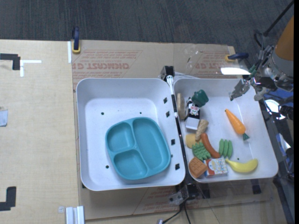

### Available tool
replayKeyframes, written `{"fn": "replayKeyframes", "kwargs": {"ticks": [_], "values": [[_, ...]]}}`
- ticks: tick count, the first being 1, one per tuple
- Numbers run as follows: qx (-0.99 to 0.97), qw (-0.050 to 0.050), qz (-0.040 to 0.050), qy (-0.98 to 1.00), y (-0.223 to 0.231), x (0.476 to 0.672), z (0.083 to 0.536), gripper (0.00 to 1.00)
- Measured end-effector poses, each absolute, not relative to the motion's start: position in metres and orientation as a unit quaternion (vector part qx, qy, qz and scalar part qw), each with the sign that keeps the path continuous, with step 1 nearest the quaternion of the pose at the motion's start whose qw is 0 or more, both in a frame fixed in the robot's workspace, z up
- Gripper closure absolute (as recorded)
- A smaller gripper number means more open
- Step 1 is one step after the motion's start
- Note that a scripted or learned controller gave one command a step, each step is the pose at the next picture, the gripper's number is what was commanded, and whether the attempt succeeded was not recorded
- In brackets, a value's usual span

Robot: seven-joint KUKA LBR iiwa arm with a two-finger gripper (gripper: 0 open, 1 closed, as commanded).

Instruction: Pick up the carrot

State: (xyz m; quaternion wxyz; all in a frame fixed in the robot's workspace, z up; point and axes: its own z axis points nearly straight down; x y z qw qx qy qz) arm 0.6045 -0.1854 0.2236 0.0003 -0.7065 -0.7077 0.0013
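Pincer [242, 88] seen at upper right, above far edge of right bin [266, 139]; finger state can't be told. Nothing seen betw. fingers. Carrot [235, 122] laid on right bin floor just below pincer, apart from it, green end toward banana [242, 165]. Green beans [225, 148] near carrot. Teal divided plate [137, 148] held in left bin [88, 125] on counter.

One fixed camera looks down at a slant from above the bench; both white bins [84, 139] lie within frame. The arm [285, 45] enters from the right edge.
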Motion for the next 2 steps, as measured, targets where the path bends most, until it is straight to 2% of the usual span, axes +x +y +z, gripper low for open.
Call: {"fn": "replayKeyframes", "kwargs": {"ticks": [1,2], "values": [[-0.723,-0.001,0.0003,-0.691,-0.2011,0.6068,0.0923,0.00],[-0.723,-0.001,0.0008,-0.691,-0.2014,0.6072,0.1016,1.00]]}}
